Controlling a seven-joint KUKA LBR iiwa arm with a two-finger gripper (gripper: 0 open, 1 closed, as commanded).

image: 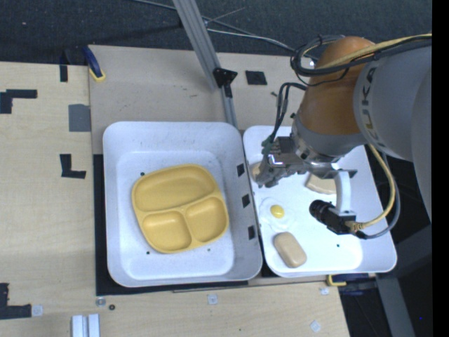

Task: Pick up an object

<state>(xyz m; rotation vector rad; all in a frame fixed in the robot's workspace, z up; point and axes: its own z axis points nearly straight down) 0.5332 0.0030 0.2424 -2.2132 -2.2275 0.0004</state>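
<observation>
The arm hangs over the right bin (372, 255); the end effector (270, 168) sits low at the bin's left wall, and I cannot tell its state; just below it lies a fried-egg toy (277, 212), further below a tan bread roll (289, 249); to do well, I think it should centre over one object, then descend straight.

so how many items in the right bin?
3 visible: fried egg near the bin's left side, bread roll at its front, tan slice under the arm. More may be hidden beneath it.
</observation>
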